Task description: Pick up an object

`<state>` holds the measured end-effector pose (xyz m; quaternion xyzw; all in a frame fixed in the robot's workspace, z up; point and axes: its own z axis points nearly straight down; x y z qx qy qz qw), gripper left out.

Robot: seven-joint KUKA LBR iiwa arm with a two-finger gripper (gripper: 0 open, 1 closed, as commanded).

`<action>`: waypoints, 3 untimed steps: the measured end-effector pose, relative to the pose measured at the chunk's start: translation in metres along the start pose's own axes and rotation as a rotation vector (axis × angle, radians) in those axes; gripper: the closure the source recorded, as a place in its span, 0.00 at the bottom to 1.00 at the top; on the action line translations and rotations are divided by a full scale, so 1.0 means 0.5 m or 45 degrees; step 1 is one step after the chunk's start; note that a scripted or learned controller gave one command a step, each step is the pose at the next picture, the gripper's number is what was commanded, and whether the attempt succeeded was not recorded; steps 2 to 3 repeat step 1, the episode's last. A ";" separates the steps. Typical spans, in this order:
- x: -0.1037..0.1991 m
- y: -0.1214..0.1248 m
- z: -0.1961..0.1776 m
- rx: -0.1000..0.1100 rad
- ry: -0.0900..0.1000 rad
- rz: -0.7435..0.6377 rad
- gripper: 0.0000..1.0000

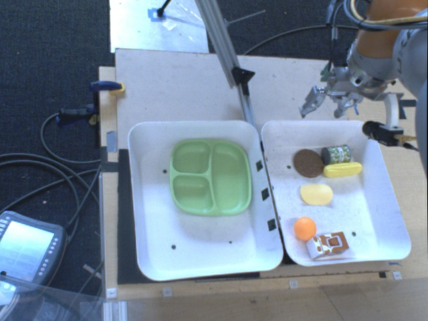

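The spread, empty claw (pixel 326 103) hung at twelve o'clock of the brown round disc (pixel 308 163); approach step, descent probably next

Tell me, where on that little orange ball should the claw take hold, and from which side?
Probably straight down from above, with the fingers closing across the widest part of the orange ball. It is round, so no angle is better than another, but the brown and white carton lies close on its lower right, while the upper and left sides look free. The gripper hangs above the bin's far edge.
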<state>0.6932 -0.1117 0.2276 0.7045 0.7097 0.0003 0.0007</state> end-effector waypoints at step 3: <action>0.000 0.000 0.000 0.000 -0.001 -0.001 0.00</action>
